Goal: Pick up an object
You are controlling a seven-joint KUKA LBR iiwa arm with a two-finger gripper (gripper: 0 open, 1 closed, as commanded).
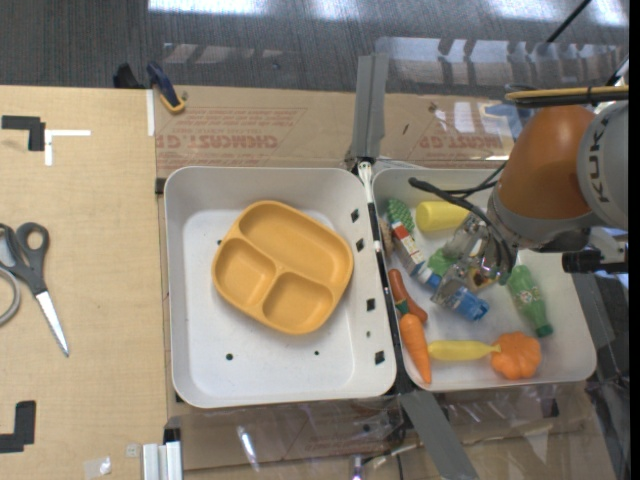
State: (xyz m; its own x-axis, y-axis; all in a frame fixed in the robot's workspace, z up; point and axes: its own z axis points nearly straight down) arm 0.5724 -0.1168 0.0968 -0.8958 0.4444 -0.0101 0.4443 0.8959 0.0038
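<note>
The right bin (582, 366) holds several toy foods. My gripper (466, 271) hangs low over the middle of this bin, with the grey and orange arm (545, 173) behind it. A small blue piece (470, 305) lies right under its tip, partly covered by it. Around it lie a green bottle (528, 301), an orange pumpkin (516, 356), a yellow banana-like piece (460, 350), a carrot (415, 346) and a yellow cylinder (440, 215). Whether anything sits inside the gripper is hidden.
The left bin (200, 373) bears a yellow divided plate (283, 265). Scissors (38, 278) lie on the wooden bench at far left. A green piece (400, 212) and a red-and-white piece (405, 243) lie along the right bin's left wall.
</note>
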